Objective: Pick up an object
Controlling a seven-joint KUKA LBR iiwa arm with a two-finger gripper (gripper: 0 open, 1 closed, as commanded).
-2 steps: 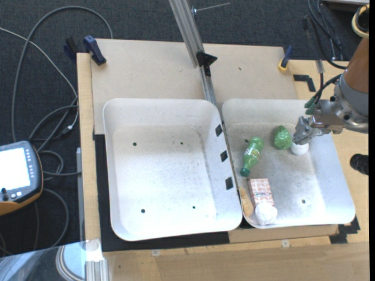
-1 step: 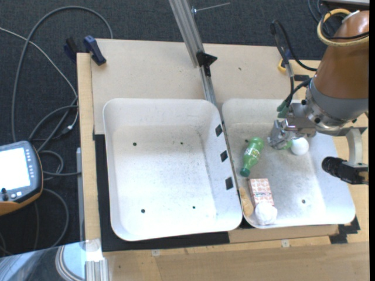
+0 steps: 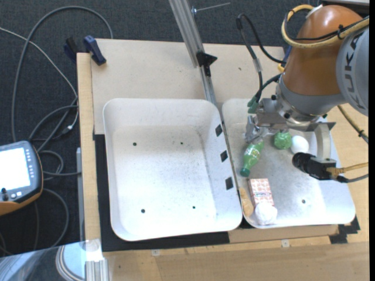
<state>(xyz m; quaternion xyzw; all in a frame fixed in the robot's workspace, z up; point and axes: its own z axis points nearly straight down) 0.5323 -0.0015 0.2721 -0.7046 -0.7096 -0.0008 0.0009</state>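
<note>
The camera view shows the arm (image 3: 319, 51) low over the right bin (image 3: 328, 212), and its gripper (image 3: 255, 129) is near the top of a green bottle (image 3: 251, 158). Whether the gripper is released or clenched cannot be told. Nothing looks lifted, so the pick seems not yet done. A small carton (image 3: 261, 192), a white ball (image 3: 299, 142) and a green lump (image 3: 282, 140) lie close. The bottle is near the bin's left wall, with little room there; the left bin (image 3: 117, 116) offers wide room.
</note>
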